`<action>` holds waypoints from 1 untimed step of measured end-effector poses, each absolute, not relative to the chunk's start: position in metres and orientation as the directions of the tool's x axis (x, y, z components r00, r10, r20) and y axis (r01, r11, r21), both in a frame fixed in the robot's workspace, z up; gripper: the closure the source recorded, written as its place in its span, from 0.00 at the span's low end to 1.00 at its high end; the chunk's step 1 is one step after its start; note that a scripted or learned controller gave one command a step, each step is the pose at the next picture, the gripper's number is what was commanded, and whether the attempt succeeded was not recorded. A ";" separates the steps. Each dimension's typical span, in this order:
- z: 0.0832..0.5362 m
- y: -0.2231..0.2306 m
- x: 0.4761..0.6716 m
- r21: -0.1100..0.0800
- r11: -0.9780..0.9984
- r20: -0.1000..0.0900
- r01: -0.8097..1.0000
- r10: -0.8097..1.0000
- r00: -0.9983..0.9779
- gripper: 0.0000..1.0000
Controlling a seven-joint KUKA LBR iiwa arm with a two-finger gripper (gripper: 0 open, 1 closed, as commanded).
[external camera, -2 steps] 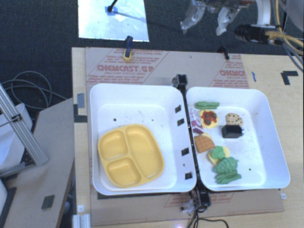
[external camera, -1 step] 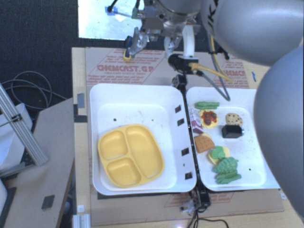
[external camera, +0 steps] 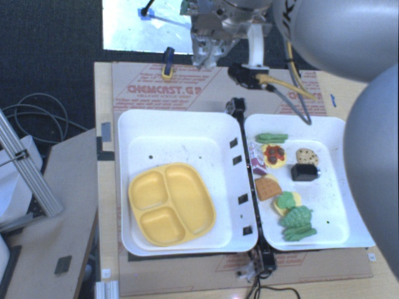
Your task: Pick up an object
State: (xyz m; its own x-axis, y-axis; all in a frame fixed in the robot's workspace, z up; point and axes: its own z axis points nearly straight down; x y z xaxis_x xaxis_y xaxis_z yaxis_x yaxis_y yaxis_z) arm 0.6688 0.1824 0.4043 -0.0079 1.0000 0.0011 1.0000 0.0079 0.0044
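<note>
Several small toy foods lie in the right bin [external camera: 333, 136], the black block [external camera: 305, 172] among them looking light, stiff and easiest pinched across its short sides, while the gripper [external camera: 204, 58] hangs above the bench's far edge, its state untellable.

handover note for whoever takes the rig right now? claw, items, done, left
Claw: raised above the far edge of the bench, beyond both bins, nothing seen between its fingers; open or shut is unclear.
Left bin: yellow divided tray, nothing in its compartments.
Right bin: toy food in a cluster, including green beans, pizza slice, cookie, black block, toast, broccoli.
Done: nothing picked.
Left: choose an item, descend, grasp, lift.
</note>
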 end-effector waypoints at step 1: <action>0.528 0.097 0.652 0.016 -0.006 0.000 1.000 1.000 0.006 1.00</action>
